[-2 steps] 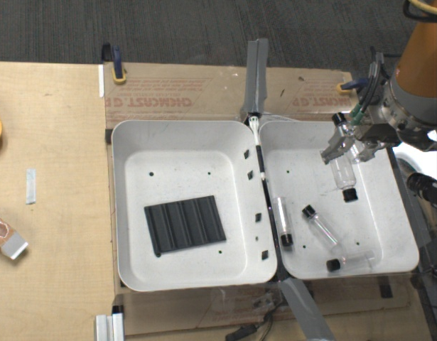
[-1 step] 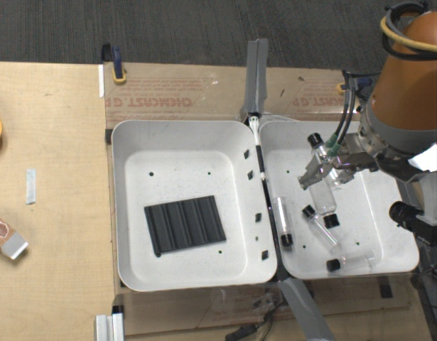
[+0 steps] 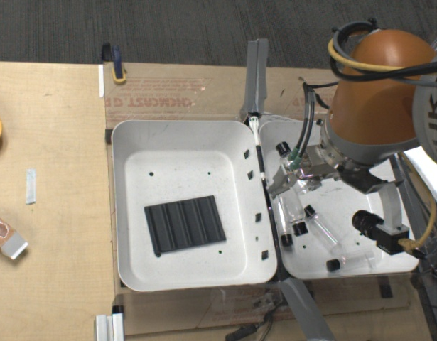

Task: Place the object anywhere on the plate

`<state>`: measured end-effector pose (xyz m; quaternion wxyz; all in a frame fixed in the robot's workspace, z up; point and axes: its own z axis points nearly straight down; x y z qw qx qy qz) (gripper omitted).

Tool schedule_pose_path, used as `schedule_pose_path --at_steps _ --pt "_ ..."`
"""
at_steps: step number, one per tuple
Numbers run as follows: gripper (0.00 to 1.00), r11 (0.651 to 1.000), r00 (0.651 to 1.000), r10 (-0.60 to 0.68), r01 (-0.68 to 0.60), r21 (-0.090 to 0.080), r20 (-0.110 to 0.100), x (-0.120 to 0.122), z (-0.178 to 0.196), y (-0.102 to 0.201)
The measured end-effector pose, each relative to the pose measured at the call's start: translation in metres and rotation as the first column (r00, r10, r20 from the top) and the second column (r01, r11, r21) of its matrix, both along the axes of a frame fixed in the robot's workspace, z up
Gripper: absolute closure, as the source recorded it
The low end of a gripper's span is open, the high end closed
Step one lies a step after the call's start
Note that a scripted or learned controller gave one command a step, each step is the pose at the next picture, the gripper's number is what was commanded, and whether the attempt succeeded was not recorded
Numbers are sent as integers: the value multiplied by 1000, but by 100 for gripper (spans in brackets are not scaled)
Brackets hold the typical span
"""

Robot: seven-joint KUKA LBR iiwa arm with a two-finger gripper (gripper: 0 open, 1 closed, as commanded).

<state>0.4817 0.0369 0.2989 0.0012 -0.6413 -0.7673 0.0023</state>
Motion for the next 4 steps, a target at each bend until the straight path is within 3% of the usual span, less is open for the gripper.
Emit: schedule_pose_path --at_steps 1,2,3,4 --pt "100 993 993 118 -118 0 -1 -4 -16 64" --pt "100 971 971 -237 237 -3 0 -5 -40 118" --pt "100 995 995 -101 101 -1 2 -4 46 116" --pt "0 995 995 -100 100 -2 3 -4 46 116"
